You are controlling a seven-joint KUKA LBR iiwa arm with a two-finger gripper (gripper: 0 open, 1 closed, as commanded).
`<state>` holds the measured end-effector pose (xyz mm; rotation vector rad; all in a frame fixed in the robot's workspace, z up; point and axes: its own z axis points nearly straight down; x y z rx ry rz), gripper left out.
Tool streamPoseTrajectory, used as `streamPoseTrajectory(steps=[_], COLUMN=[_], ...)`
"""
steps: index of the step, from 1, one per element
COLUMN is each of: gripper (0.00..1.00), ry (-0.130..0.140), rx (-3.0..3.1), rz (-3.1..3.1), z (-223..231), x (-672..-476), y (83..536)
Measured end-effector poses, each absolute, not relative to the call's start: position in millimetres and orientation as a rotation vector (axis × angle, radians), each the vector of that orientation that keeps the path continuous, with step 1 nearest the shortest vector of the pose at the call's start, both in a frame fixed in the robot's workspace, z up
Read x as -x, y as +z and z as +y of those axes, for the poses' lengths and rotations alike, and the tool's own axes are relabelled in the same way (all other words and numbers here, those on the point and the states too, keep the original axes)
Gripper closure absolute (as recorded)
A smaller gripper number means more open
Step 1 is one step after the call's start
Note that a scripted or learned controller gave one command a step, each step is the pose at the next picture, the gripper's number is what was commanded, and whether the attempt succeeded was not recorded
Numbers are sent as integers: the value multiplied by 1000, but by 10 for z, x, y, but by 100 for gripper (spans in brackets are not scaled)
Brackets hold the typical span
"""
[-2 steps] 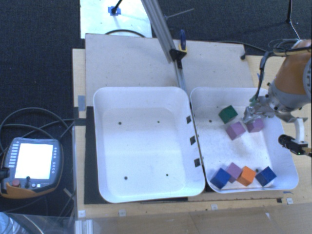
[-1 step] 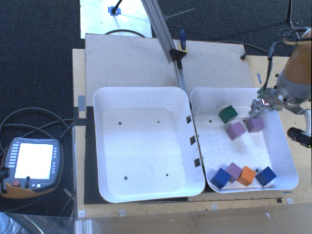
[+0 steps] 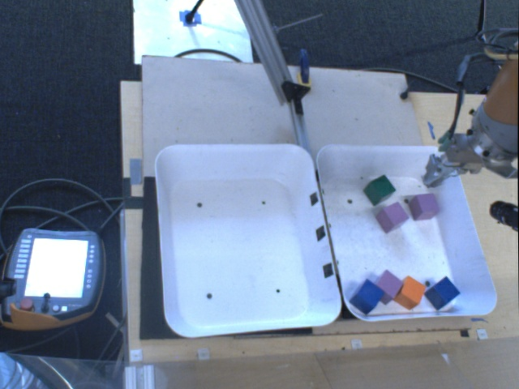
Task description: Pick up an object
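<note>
Purple is the nearest colour to your tool (image 3: pixel 433 174): a purple cube (image 3: pixel 422 207) lies in the right bin (image 3: pixel 466 217), just below and slightly left of the tool tip, apart from it. A second purple cube (image 3: pixel 392 215) sits just beside it to the left, and a green cube (image 3: pixel 379 190) lies a little further up and left. Along the bin's near edge you have a tight row: blue cube (image 3: pixel 367 295), small purple cube (image 3: pixel 390 283), orange cube (image 3: pixel 410 292), dark blue cube (image 3: pixel 441 292).

You cannot tell whether the tool is released or clenched; nothing is visibly held. Go for the nearer purple cube, I judge: descend straight over its centre, keeping clear of its neighbour and the bin wall. The left bin (image 3: pixel 174 217) shares the worktop (image 3: pixel 203 96).
</note>
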<state>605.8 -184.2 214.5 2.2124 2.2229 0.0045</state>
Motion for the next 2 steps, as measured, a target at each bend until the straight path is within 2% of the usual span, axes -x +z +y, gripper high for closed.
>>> streamPoseTrajectory(steps=[2], gripper=[100], ry=[6], rx=[-2208], rz=[2234], z=[-727], x=[-6149], y=[2384])
